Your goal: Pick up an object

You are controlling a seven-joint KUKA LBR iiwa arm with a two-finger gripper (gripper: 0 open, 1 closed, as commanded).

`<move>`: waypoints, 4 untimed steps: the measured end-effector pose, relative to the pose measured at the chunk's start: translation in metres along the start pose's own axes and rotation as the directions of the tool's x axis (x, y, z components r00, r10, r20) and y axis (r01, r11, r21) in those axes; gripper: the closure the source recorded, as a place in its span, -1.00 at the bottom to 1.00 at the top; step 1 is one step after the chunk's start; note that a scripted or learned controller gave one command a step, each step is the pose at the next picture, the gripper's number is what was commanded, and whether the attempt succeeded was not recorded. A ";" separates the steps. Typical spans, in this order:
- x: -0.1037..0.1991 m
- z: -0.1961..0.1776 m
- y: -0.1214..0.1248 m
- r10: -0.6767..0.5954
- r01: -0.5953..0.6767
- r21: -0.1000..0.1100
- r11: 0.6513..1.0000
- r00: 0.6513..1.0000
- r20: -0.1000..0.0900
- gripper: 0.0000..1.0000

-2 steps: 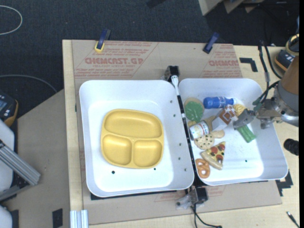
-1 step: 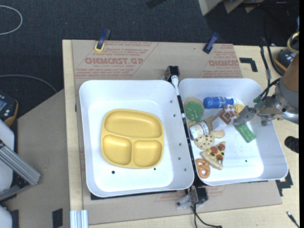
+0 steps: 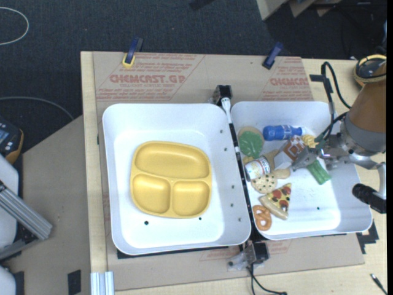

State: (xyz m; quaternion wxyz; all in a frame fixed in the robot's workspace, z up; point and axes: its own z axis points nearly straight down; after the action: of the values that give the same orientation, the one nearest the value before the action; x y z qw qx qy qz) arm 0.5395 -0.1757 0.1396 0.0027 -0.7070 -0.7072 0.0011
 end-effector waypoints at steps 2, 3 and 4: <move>0.000 0.037 0.002 0.001 -0.001 -0.012 1.000 1.000 0.004 1.00; 0.004 -0.007 0.009 -0.001 0.001 -0.010 1.000 1.000 0.005 1.00; 0.002 -0.070 0.009 -0.001 0.001 -0.010 1.000 1.000 0.005 1.00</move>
State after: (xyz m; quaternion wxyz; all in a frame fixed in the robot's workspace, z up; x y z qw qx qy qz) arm 0.5491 -0.1739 0.2096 -0.0027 -0.7067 -0.7075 -0.0008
